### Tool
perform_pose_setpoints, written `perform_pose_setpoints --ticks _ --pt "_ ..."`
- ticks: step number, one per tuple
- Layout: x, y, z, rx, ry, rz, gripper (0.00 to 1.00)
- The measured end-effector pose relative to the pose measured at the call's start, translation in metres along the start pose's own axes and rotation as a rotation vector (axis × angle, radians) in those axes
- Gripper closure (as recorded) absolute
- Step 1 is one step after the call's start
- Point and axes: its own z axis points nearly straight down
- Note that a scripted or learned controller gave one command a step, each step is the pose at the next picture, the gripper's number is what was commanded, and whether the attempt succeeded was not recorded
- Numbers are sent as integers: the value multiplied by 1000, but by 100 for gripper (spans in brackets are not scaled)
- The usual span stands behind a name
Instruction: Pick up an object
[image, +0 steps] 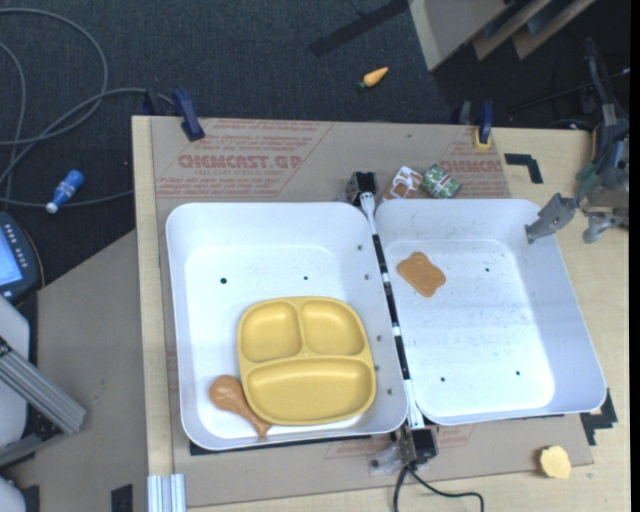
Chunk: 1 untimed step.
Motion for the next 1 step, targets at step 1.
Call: perform_pose_setpoints --ticks 1 --pt "65 10 155 15 8 -6 0"
